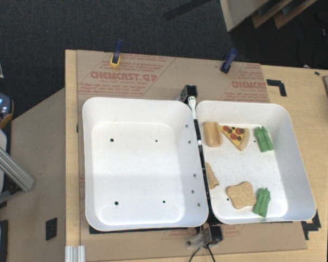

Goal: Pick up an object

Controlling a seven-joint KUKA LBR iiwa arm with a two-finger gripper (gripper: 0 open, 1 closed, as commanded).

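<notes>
From my seat I see two shallow white plastic bins side by side on the brown cardboard-covered counter (155, 73). The left white bin (99, 119) has only small dark holes in its floor. The right white bin (285, 144) holds all the toy food: a tan bread-roll piece (211, 133) near its left wall at the back, a triangular pizza slice with red dots (235, 136) just beside it, and a green bean-like bundle (264, 139) further right. Toward the front lie a small tan scrap (211, 176) against the left wall, a tan toast-shaped slice (241, 194), and a second green bundle (262, 201) touching it. I cannot tell the state of the jaws.
</notes>
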